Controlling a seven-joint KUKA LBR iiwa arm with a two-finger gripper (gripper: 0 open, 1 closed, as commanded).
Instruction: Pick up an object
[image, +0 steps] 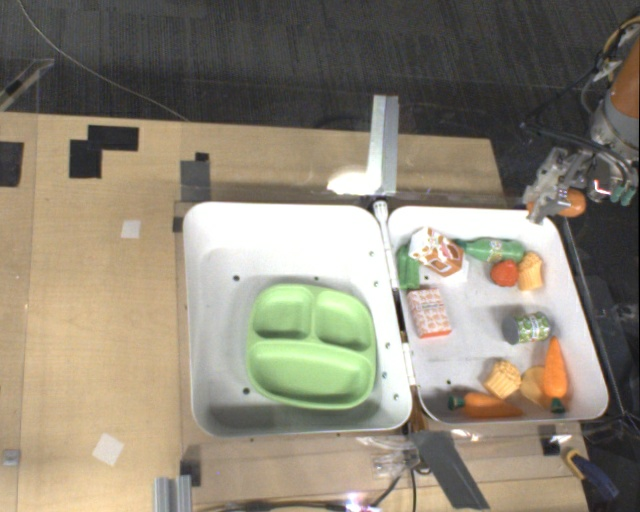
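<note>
Gripper (553, 196) sits at upper right of frame, just past the top right corner of the right bin (583, 300), w/ a small orange object (571, 204) pinched between its fingers. Left bin (210, 300) at center holds a green divided tray (312, 345). Right bin has a green bottle (493, 248), a small can (532, 326), a carrot (555, 372) lower right, and a pink box (429, 312).

Even, fairly bright overhead light falls on the 2 white bins (300, 225); a glare spot sits just beyond their far edge. The green tray (312, 345) casts a soft shadow toward the near-left corner. Detail is slightly soft, perhaps from low resolution.
</note>
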